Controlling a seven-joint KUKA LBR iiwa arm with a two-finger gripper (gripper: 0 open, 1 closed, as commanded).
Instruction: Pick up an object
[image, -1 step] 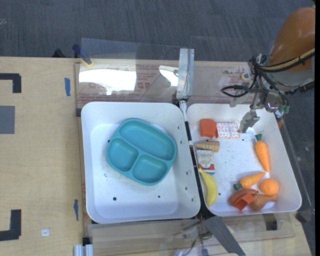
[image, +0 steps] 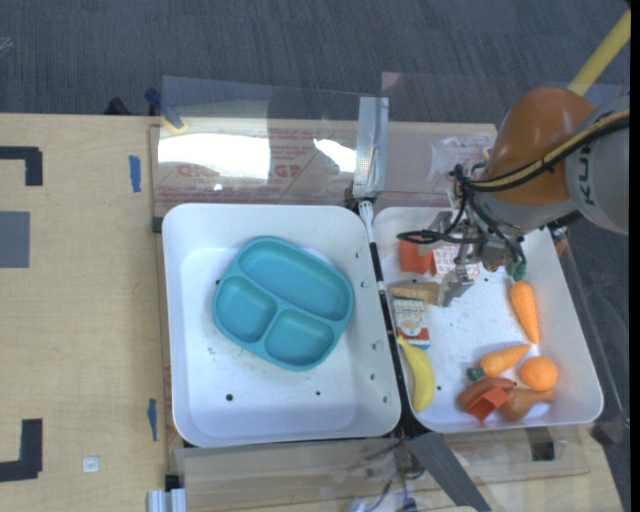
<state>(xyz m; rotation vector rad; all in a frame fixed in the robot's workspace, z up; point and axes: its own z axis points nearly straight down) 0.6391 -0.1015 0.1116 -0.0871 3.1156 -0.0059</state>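
Beside the claw (image: 462, 283) sit an orange block (image: 416, 256) and carrot (image: 525, 310); grip unclear.

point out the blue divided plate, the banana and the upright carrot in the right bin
blue divided plate (image: 285, 302): camera view, on the ridge where its compartments meet.
banana (image: 420, 375): camera view, on the middle of its curved body.
upright carrot (image: 525, 310): camera view, on the middle of its orange body.
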